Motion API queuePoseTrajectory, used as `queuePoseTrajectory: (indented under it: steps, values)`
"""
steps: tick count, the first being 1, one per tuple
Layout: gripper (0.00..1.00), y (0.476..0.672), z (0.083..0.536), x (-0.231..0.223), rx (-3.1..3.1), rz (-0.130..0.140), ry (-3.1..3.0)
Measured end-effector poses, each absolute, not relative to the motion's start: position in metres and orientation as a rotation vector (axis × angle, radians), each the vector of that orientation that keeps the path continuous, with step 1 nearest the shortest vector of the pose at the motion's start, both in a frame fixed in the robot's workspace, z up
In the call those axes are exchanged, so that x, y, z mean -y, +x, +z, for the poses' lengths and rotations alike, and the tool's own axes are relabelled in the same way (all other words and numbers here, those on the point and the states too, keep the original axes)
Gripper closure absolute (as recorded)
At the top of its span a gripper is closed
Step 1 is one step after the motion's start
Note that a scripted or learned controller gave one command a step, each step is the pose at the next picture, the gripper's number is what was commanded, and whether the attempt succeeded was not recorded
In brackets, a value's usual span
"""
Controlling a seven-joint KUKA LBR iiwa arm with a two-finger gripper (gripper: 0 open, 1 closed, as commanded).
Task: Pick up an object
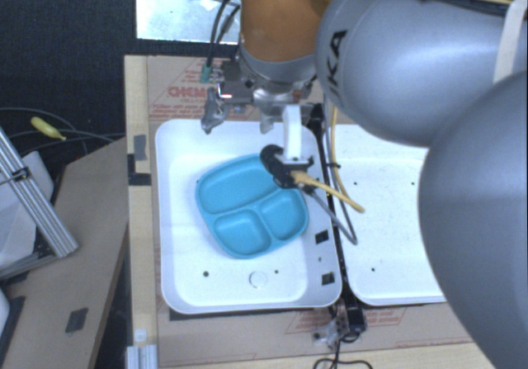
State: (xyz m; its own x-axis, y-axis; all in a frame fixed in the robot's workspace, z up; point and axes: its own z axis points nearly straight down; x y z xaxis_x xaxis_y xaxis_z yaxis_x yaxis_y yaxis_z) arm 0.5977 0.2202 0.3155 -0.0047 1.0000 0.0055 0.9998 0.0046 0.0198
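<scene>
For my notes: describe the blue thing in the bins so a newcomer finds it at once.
Start with the two white bins side by side and take the left bin as the camera sees it. Flat on its floor, near the middle, lies a blue tray. Its bright blue colour and three moulded compartments set it apart from the plain white around it.

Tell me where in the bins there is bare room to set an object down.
The right bin shows bare floor between the shared wall and the arm. In the left bin, a bare strip lies between the blue divided plate and the near rim. It is crowded at that bin's far side, where the gripper hangs by the plate.
</scene>
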Motion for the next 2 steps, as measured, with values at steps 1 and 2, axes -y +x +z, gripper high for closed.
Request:
queuePoseTrajectory:
  steps: [1, 2]
  values:
    - [0.0, 0.482, 0.414, -0.236, -2.233, 0.014, 2.211]
    - [0.0, 0.545, 0.488, -0.234, -2.218, 0.018, 2.218]
